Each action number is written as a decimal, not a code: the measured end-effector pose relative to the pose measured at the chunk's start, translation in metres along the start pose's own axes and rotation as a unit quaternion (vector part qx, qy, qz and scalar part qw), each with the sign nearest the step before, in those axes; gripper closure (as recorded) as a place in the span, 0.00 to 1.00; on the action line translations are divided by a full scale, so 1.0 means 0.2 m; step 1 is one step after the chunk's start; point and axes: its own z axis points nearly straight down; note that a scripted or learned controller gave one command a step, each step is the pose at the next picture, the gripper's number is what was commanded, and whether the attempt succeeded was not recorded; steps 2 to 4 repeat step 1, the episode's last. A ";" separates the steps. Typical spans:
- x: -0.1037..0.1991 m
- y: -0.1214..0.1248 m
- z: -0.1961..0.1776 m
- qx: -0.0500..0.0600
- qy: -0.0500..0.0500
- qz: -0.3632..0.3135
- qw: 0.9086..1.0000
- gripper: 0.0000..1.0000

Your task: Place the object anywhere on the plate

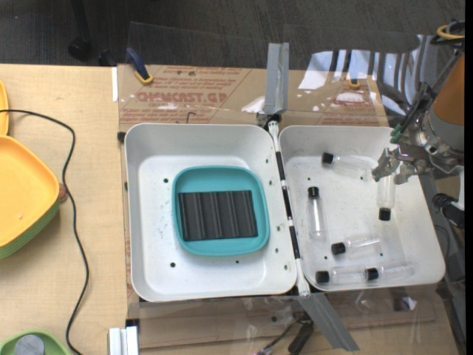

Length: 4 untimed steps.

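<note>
Nearest the camera, clear plastic vials with black caps (353, 274) are scattered flat in the right white bin (425, 261). At the right edge, one vial (385, 194) hangs upright, cap down, apparently pinched by the metal two-finger gripper (392, 170) for carrying. The teal square plate (219, 178) sits in the left bin (148, 220).

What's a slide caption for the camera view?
Gripper over the right bin of clear black-capped tubes; teal plate waits in the left bin.
</note>
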 end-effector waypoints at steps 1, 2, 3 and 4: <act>0.00 0.00 0.00 0.000 0.000 0.000 1.000 0.00; 0.00 0.00 0.00 0.000 0.000 0.000 1.000 0.00; 0.00 0.00 0.00 0.000 0.000 0.000 1.000 0.00; 0.00 0.00 0.00 0.000 0.000 0.000 1.000 0.00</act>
